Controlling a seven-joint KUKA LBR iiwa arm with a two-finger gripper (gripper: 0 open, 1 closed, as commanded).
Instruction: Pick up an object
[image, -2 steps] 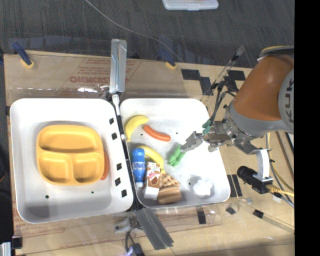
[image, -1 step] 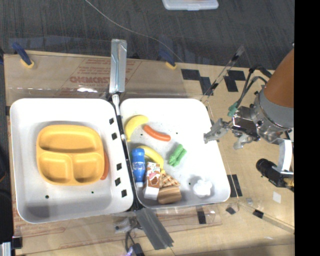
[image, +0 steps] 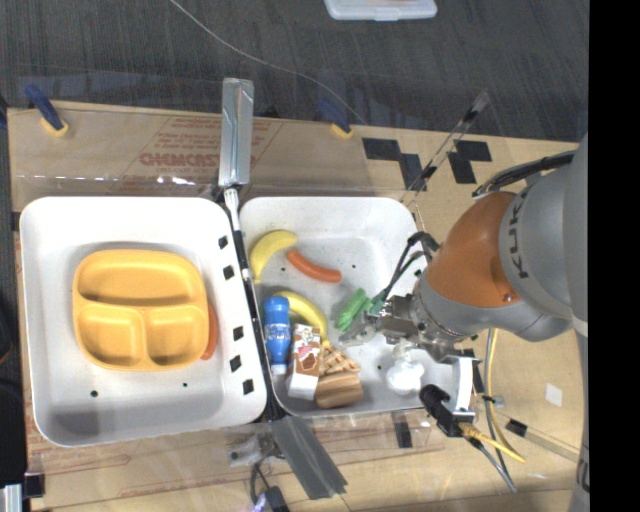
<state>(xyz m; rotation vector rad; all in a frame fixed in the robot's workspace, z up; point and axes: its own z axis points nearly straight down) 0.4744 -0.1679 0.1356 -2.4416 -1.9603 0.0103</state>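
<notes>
Nearest you, at the lower rim of the right bin (image: 300, 205), a brown wedge (image: 338, 385) lies against a small printed packet (image: 307, 357), with a blue bottle (image: 276, 332) just beside them.

Your tool (image: 398, 338) sits low in that bin's right half, near a green piece (image: 351, 308) and above a white lump (image: 405, 377). You cannot tell its state, because the wrist covers it.

The green piece looks light, stiff and smooth, so you would do best to pinch it across its narrow width. The orange sausage (image: 314, 267) and the two bananas (image: 271, 247) look like toy food, light and slick, and would roll under a shallow grip.

Room is poor along the lower wall, where things touch. The bin's upper right floor gives you free space. The left bin (image: 40, 300) holds a yellow divided tray (image: 140, 306), well apart from your arm (image: 510, 270).
</notes>
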